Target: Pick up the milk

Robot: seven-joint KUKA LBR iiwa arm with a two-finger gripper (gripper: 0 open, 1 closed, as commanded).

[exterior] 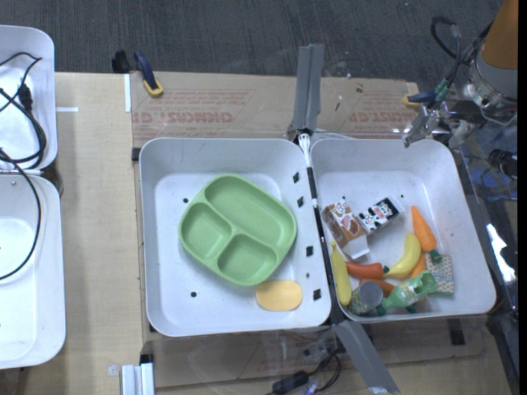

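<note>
The end effector (pixel 428 124) hovers over the far right corner of the right bin (pixel 461 188); whether it is parted or closed I cannot tell. It carries nothing. From it, the milk (pixel 379 215) lies nearer the camera and to the left, on the bin floor, its long axis running diagonally, just beside a brown carton (pixel 346 225).

The arm enters at the upper right, its orange band (pixel 504 35) above the grey wrist, angled down and to the left. The gripper (pixel 428 122) hangs just beyond the far right corner of the right bin (pixel 461 189), above its rim, with nothing seen between its metal fingers.
</note>
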